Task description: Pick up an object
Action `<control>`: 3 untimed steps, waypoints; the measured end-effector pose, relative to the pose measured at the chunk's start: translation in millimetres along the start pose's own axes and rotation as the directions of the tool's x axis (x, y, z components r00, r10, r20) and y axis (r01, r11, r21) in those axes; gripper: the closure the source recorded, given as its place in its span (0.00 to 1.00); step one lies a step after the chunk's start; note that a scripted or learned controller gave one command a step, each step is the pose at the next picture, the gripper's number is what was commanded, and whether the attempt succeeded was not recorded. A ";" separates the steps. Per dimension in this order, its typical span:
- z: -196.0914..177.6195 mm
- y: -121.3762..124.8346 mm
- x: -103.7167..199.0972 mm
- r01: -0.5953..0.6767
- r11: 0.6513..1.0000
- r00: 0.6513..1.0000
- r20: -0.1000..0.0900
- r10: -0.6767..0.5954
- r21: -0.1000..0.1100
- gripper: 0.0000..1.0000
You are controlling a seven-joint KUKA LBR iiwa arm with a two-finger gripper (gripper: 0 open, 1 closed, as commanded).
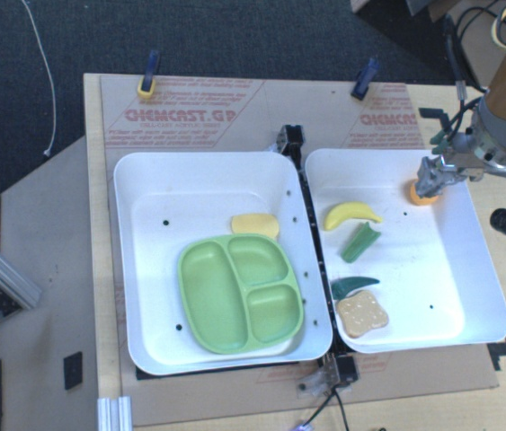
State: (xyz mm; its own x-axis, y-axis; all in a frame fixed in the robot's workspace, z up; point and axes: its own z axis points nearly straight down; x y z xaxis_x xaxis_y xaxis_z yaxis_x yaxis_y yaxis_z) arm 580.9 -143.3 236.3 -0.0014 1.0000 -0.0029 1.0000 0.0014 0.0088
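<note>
The gripper [430, 180] hangs over an orange piece [424, 196] at the right bin's [468, 241] twelve-o'clock wall; whether its fingers are wide or narrow cannot be told. The risk, I judge, is that wall: the piece sits so close that one finger may strike the rim or nudge the piece away. Toward nine o'clock lie a banana [351, 214], a green stick [359, 241], a dark green leaf [353, 285] and a cracker [361, 312], well apart and not in the way. The left bin [145, 241] holds a green tray [239, 293] and a yellow block [254, 225].
</note>
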 end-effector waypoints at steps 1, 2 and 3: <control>11.3 17.2 50.1 0.004 1.000 1.000 -0.004 -0.004 0.006 1.00; 0.9 30.4 101.6 0.005 1.000 1.000 -0.004 -0.005 0.004 1.00; 10.1 39.3 162.6 0.005 1.000 1.000 -0.004 -0.005 0.006 1.00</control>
State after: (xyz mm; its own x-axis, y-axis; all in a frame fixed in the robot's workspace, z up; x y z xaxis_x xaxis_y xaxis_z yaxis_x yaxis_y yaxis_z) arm 620.0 19.3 226.0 -0.0063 1.0000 0.0013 1.0000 0.0063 0.0027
